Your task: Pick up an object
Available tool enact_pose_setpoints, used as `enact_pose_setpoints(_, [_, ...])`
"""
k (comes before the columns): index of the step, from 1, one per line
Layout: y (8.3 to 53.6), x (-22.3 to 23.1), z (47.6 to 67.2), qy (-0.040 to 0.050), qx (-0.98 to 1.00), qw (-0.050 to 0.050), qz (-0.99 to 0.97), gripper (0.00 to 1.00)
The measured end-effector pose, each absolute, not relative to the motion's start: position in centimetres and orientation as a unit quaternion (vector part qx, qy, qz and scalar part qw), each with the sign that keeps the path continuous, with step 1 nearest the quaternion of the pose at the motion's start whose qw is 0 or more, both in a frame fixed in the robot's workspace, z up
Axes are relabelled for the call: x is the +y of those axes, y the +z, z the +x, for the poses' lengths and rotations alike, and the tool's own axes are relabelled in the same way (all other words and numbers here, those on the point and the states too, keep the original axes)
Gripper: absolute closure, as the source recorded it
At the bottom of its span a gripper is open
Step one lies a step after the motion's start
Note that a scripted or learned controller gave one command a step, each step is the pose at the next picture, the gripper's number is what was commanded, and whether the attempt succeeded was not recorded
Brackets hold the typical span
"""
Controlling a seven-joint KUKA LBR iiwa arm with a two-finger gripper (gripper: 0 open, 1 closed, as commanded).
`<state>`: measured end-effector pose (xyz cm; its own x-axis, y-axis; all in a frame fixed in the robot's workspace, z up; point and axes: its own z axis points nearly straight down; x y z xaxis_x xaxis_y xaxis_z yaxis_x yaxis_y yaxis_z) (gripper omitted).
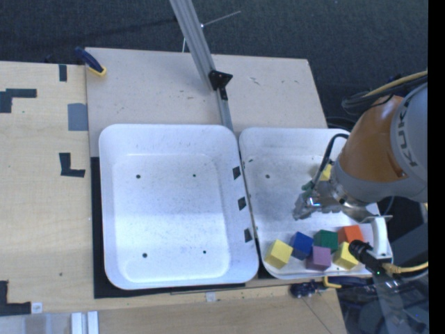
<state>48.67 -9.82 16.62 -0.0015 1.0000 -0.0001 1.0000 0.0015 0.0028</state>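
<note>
The blue cube (pixel 302 245) at six o'clock from my gripper (pixel 306 206), whose grip state I cannot tell, wants a straight, centred descent clear of the yellow cube (pixel 279 253).

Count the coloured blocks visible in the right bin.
6 in the right bin, along its near edge: yellow, blue, purple, green, orange, yellow. The arm may hide more.

Pale wooden table (pixel 42 186) spanning the frame from nine o'clock to the centre, dotted with dark tape marks (pixel 66 164) at nine. Dark grey carpeted floor (pixel 313 19) across twelve o'clock. Slanting grey metal pole (pixel 195 37) crossing from twelve toward the centre. Even, soft light throughout.
</note>
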Motion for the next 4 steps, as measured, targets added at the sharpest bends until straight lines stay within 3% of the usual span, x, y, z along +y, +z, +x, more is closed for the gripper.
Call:
enact_pose_setpoints(1, [21.6,-10.7,49.3,0.0009,0.707,0.002,0.707,1.00])
enact_pose_setpoints(2, [22.2,-10.7,49.3,-0.0001,0.707,0.000,0.707,1.00])
enact_pose_setpoints(4, [23.1,1.9,50.9,0.0002,0.710,-0.001,0.704,1.00])
